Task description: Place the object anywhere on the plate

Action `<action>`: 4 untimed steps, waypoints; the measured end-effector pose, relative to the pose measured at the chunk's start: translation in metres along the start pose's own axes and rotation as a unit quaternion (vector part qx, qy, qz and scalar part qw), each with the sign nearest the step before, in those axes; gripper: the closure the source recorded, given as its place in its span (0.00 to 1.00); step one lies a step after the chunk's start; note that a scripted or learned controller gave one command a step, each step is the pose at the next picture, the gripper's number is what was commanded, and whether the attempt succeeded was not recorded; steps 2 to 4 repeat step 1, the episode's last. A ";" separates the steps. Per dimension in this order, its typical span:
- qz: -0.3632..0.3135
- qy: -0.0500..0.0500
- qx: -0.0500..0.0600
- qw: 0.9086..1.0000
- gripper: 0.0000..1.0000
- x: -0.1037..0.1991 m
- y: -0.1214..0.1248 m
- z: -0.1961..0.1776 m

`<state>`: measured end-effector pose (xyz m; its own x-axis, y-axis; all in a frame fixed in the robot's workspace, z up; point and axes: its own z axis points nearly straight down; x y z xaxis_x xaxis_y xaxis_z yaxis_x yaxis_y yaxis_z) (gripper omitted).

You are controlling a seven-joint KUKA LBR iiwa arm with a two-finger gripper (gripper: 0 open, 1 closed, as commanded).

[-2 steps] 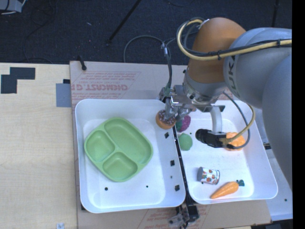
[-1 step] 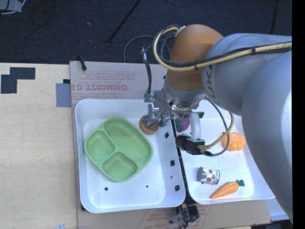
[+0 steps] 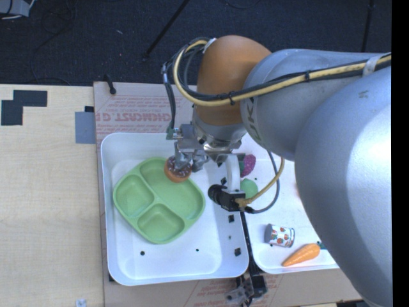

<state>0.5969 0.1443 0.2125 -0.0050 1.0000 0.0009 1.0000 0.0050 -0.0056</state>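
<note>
claw (image 3: 181,162) low over the left bin (image 3: 121,261) now, right at the far rim of the green plate (image 3: 156,200), and there's a small round reddish-brown object (image 3: 177,171) tucked just under its tip, looking pinched between the fingers, though the view is tight and i'd call that likely, not certain. the object sits over the plate's upper edge, about where the top compartment meets the rim; whether it is touching the plate or hanging just above it, can't tell from this angle. so by my read we're in the placing step: carry done, release not yet made. next move calls for easing a touch further in over the plate, toward the middle of a compartment, so the thing doesn't roll off the rim, then letting go and lifting straight up. over in the right bin (image 3: 268,264) a small printed cup (image 3: 280,235), an orange carrot (image 3: 301,254), and purple (image 3: 247,164) and green (image 3: 248,187) pieces lie well apart from the action.
</note>
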 end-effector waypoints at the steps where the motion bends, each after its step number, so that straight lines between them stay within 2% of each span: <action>1: 0.001 -0.001 0.000 1.000 0.00 -0.002 0.000 -0.001; 4: 0.001 -0.001 0.000 1.000 0.00 -0.002 0.000 -0.001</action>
